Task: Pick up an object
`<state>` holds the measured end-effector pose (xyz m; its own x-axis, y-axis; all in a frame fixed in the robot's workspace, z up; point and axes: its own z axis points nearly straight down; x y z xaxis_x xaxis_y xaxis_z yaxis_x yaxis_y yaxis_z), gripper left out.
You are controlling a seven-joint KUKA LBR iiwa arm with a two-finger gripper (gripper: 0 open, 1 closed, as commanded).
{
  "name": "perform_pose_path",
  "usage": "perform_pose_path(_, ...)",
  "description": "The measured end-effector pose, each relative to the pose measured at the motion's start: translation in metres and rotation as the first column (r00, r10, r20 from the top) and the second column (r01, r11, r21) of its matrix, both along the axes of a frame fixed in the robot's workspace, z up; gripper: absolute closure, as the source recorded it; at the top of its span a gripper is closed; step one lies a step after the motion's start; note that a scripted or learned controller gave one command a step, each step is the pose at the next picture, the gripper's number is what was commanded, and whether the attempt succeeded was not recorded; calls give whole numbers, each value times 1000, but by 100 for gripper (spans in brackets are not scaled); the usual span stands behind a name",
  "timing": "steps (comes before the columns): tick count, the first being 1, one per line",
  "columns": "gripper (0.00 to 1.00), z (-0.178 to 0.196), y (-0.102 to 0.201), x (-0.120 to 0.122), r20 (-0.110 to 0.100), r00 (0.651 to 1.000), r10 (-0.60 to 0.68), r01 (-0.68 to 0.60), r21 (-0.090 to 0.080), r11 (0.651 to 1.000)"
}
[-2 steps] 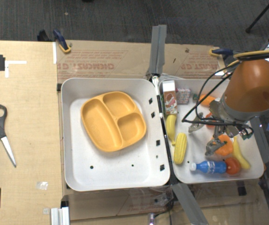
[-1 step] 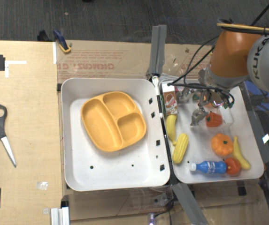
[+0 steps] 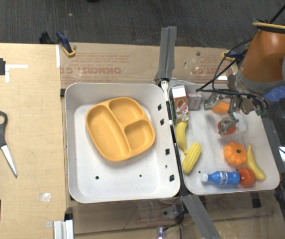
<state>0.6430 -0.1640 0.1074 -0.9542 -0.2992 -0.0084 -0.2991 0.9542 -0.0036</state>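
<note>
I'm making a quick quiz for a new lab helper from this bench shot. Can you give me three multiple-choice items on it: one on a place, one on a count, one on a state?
1. Where does the yellow divided plate lie?
A. In the left bin
B. In the right bin
C. On the wooden bench top

2. How many compartments does that plate have?
A. Two
B. Three
C. Five

3. How does the blue water bottle rest?
A. Upright
B. On its side
C. Inside the plate

Answers:
1. A: the plate sits on the floor of the left bin, while the toy food is in the right bin.
2. B: ridges split it into one long section and two smaller ones.
3. B: the bottle lies flat near the right bin's front edge, cap pointing left, beside the tomato.
</note>
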Motion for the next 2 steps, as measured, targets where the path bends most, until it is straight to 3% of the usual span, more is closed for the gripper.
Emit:
perform_pose_path(1, 0, -15, -3, -71, -4, 999, 53, -53, 1, 999)
perform_pose_path(2, 0, -7, 19, -147, 29, 997, -74, 75, -4, 997)
